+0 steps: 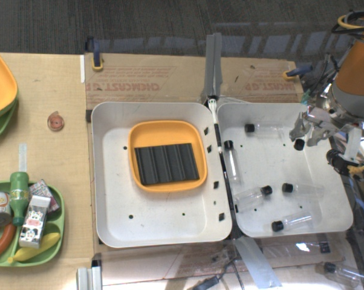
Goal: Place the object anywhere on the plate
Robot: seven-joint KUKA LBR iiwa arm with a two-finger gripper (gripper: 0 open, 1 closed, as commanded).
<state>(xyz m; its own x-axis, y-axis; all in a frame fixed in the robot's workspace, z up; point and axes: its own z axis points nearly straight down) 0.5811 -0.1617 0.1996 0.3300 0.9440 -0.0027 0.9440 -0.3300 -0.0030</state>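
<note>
Bench (43, 89): pale wood top, with a sheet of printed cardboard (170, 77) laid under the two bins.

Left bin (109, 222): shallow, white, rounded corners. In its upper middle sits an orange plate (136, 138), squarish with rounded corners, carrying a dark ribbed rectangular insert (167, 164) on its floor.

Right bin (327, 210): same make, touching the left bin along a central divider. It holds several clear plastic tubes with black caps, scattered. One tube (230, 159) lies along the left wall, cap toward the top. One (253, 195) lies lower middle, another black cap (287, 188) just beside it to the right. One (289, 223) lies near the front edge, tilted. A single black cap (250, 127) rests near the top, with faint clear plastic to its right.

Arm: enters from the right edge, orange band (354, 71) above the wrist, cables around it. Gripper (303, 139) hangs over the upper right part of the right bin, pointing left and down. A small black tip shows at its lower end; whether anything sits there, or how far apart the tips are, cannot be told.

Tubes versus gripper: nearest is the cap near the top, to the gripper's left; the others lie well below. All are in the right bin, apart from the plate.

Left of the bins: an orange dish (0, 89) over a green one at the edge, a small round pink item (55, 121), and a green tray (49, 246) of toy food with a green bottle (19, 195).
</note>
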